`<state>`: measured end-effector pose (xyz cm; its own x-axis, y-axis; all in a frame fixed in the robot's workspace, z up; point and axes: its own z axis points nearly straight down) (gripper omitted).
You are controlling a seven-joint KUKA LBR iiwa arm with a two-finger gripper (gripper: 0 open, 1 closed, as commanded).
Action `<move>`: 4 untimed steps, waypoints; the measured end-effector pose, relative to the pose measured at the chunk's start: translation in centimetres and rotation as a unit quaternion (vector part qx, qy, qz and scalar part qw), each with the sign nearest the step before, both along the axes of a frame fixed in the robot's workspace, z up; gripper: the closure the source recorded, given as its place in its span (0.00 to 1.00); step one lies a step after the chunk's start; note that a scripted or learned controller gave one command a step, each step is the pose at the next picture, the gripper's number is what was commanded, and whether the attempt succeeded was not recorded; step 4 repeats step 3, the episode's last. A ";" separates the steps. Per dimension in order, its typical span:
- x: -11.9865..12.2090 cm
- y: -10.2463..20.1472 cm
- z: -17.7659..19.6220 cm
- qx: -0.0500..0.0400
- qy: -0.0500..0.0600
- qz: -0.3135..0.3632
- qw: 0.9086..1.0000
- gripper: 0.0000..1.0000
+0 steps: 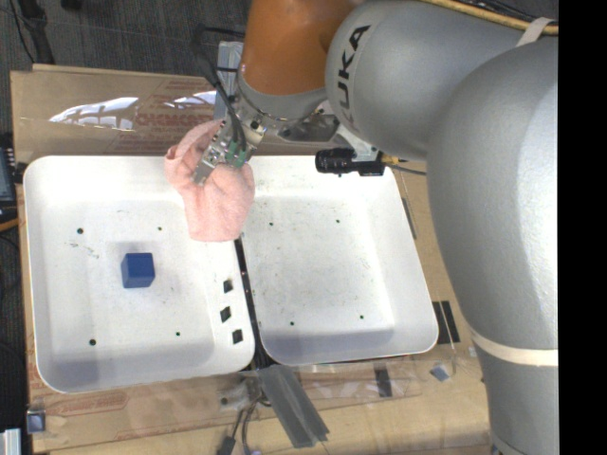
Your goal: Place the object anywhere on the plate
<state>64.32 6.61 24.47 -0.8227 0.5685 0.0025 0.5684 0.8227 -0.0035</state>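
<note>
A pink, soft-looking cloth (220,207) hangs at the back right corner of the left bin (57,349), its lower edge overlapping the divide between the two bins. My gripper (211,164) sits on its upper part, shut on the cloth, whose folds bunch around the fingers. A small blue cube (138,269) rests on the left bin's floor, to the left of and nearer than the cloth, apart from the gripper. I cannot make out a plate as such.
The right bin (379,330) lies beside the left one, with dark specks on its floor. The large grey arm and its orange band (285,36) loom over the back and right side. Brown cardboard (95,112) lies behind the bins.
</note>
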 end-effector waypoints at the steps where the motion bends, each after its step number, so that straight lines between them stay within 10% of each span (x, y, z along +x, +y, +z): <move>1: 0.0 6.0 -0.3 0.001 -0.003 0.201 0.979 1.00; 2: -0.6 10.9 -0.8 0.001 -0.003 0.300 0.954 1.00; 3: -0.6 10.9 -0.8 0.001 -0.004 0.300 0.954 0.00; 4: -0.6 10.9 -0.8 0.001 -0.004 0.300 0.954 0.00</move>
